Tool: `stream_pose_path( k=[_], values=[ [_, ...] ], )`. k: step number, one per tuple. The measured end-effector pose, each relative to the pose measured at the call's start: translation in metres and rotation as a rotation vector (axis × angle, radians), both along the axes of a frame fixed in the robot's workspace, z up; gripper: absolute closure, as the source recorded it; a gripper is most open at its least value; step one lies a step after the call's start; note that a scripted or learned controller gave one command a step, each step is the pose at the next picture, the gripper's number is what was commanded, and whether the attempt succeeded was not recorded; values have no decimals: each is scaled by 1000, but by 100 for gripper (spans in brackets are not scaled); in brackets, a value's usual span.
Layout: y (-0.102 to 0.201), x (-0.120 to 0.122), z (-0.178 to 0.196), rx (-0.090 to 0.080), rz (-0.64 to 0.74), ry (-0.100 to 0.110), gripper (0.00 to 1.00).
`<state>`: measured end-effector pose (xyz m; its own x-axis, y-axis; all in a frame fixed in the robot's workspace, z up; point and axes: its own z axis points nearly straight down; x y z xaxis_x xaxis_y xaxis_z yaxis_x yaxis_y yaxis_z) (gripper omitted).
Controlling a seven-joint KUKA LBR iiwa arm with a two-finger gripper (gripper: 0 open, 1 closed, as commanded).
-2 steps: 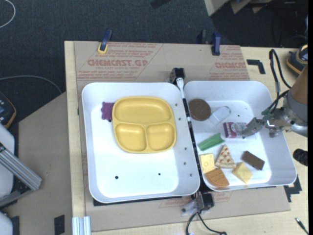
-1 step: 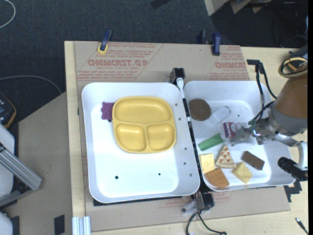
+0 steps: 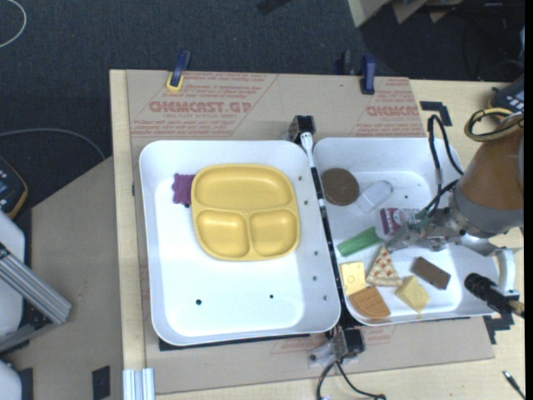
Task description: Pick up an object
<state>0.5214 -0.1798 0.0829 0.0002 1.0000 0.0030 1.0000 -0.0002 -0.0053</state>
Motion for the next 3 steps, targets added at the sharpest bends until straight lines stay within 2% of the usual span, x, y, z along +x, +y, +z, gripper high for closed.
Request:
stream_pose_path(
  k=[1,3],
  values=[
    [-1,1,12,-2,-1,-5,100],
    [-6,-9,135,-6,1,-13,100]
  ],
)
